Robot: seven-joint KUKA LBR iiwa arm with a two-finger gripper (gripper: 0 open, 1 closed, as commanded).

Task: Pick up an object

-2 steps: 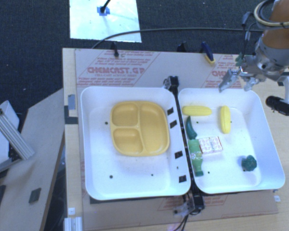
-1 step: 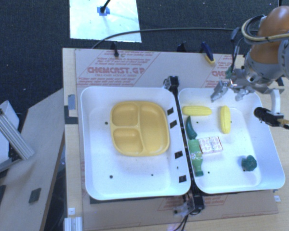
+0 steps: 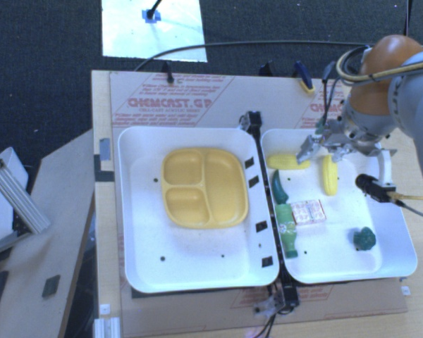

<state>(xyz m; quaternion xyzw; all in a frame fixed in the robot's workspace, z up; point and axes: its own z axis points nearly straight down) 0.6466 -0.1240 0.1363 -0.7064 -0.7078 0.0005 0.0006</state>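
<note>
Camera view: two-finger gripper (image 3: 324, 148) sits low over the right white bin (image 3: 391, 263), fingers spread wide, nothing between them. One yellow banana-shaped piece (image 3: 288, 162) lies just left of it, another (image 3: 330, 175) just below. Nearby: green bottle (image 3: 285, 224) along the divider, small pink-white box (image 3: 307, 212), dark green lump (image 3: 364, 239). Left white bin (image 3: 141, 259) holds a yellow compartment tray (image 3: 204, 187).

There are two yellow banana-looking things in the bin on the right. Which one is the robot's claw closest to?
The one lying sideways along the bin's far left. The gripper hangs just above its right end. The other yellow piece lies lengthwise, a little farther right and nearer the camera.
</note>
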